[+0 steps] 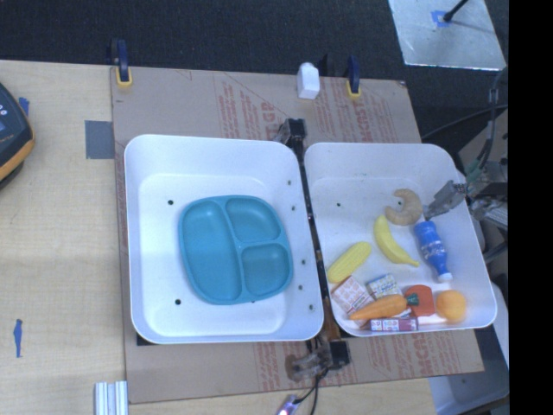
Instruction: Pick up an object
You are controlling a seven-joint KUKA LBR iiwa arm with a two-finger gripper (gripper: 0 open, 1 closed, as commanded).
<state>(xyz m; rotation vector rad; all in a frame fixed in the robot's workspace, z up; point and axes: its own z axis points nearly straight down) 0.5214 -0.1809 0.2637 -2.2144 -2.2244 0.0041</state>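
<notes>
The right bin [363, 167] holds several small items. Among them are a tan curved pastry [404, 206], a yellow banana [393, 241], a corn cob [348, 261] and a blue bottle [429, 247]. Along the bin's front lie a carrot [380, 308], a red pepper [419, 298], an orange fruit [450, 305] and small printed packets [351, 294]. My gripper [445, 198] comes in over the right bin's far right rim. It is just right of the pastry and above the bottle's top end, with nothing visibly held.
In the left bin [147, 171] lies a blue divided plate [235, 249]. Clamps hold the cardboard base at the back, and a small white block [308, 79] stands near them. A yellow-black device [10, 137] sits at the bench's left edge.
</notes>
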